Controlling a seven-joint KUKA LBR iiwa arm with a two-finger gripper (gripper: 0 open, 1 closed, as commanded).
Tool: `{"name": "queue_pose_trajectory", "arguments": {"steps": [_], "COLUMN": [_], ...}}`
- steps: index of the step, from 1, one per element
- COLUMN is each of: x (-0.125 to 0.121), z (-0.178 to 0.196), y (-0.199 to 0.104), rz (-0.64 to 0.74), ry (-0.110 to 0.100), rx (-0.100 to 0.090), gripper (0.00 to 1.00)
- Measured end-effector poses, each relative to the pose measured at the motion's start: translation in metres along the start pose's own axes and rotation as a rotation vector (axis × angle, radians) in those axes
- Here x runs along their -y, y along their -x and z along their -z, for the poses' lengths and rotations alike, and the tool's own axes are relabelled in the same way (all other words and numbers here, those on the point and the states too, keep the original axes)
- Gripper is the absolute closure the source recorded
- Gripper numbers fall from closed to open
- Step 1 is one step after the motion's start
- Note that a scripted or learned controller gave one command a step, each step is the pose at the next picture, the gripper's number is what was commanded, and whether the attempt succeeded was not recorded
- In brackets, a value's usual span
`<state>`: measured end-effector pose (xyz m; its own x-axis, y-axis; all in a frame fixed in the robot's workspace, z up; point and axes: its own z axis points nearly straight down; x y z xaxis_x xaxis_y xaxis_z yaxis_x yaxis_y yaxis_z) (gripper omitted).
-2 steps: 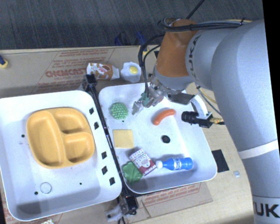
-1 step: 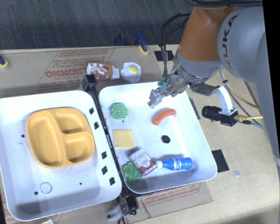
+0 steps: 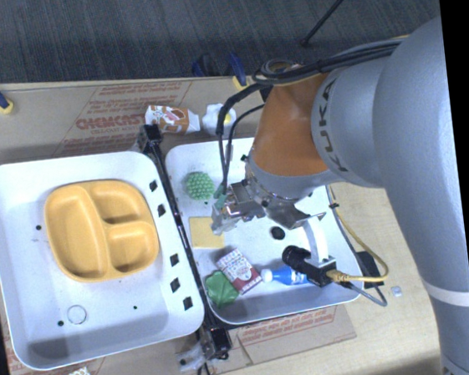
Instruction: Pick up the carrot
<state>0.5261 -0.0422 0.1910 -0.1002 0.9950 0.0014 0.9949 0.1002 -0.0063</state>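
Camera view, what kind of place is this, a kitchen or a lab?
Most likely a robot lab test bench: two white bins clamped on cardboard, a yellow divided plate and toy-like items, and a KUKA arm reaching in.

one fixed camera looks down at a slant on both white bins point(image 3: 6, 250), arm point(image 3: 360, 109) entering from right.

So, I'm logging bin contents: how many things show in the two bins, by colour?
Yellow: 2, divided tray and flat piece
Green: 2, bumpy ball and lump
Red-white: 1, packet
Blue-white: 1, tube
Total: 6
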Motion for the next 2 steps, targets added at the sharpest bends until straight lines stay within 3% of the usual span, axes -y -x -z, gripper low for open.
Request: {"name": "queue_pose_trajectory", "arguments": {"steps": [1, 2], "x": [0.024, 0.044], "z": [0.0, 0.018], "y": [-0.056, -0.026], "rz": [-0.194, 0.041], "ry": [-0.001, 0.001], "rx": [0.0, -0.001], "gripper": [1.0, 1.0]}}
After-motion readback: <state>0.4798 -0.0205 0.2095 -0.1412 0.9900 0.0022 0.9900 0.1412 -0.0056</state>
